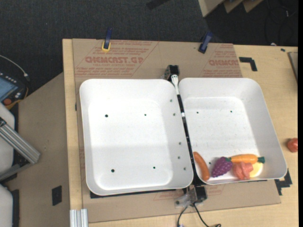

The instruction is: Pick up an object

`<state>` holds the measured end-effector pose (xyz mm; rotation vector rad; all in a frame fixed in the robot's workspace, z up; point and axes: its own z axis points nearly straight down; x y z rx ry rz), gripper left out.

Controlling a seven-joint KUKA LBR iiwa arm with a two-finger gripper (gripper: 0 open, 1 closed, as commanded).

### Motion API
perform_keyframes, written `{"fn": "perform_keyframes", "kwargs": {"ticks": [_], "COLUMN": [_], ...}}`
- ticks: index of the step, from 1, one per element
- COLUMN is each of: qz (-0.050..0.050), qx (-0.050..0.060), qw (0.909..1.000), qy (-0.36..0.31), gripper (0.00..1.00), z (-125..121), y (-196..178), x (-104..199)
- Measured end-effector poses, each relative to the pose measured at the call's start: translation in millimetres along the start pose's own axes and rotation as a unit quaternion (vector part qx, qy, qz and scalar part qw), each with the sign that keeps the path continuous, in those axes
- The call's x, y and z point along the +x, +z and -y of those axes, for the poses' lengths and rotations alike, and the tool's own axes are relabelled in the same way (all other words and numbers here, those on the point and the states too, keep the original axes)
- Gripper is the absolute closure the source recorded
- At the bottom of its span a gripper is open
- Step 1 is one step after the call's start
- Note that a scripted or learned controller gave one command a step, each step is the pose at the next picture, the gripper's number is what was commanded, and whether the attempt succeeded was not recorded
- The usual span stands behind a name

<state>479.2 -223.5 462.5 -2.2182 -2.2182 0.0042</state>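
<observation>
**Inspector:** Pincer state?

**Assistant:** Cannot tell; nothing here lets me judge whether it is wide or narrow.

**Inspector:** Containers, then.

**Assistant:** Two shallow white bins sit side by side on a cardboard sheet (142, 56) printed "CHEMCAST". The left bin (128, 136) shows a white floor with a few small dark dots. The right bin (222, 122) holds the pickable items, all bunched in its near corner.

**Inspector:** List them.

**Assistant:** An orange sausage-shaped piece (201, 166) lies against the near-left wall. Just beside it is a purple grape bunch (221, 166). A toy carrot (246, 158) lies flat, touching the grapes. Below the carrot is a red piece (241, 170), with a yellow piece (256, 170) pressed against it. Their exact kind I cannot tell.

**Inspector:** Anything outside the bins?

**Assistant:** A small orange-red object (292, 145) on the bench, right of the right bin. Two blue clamps (107, 39) grip the sheet's far edge.
</observation>
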Motion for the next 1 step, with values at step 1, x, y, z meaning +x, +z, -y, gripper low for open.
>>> {"fn": "perform_keyframes", "kwargs": {"ticks": [1], "qz": [0.003], "qx": [-0.006], "qw": [1.0], "qy": [0.0], "gripper": [1.0], "z": [-0.3], "y": [-29.9], "x": [-0.7]}}
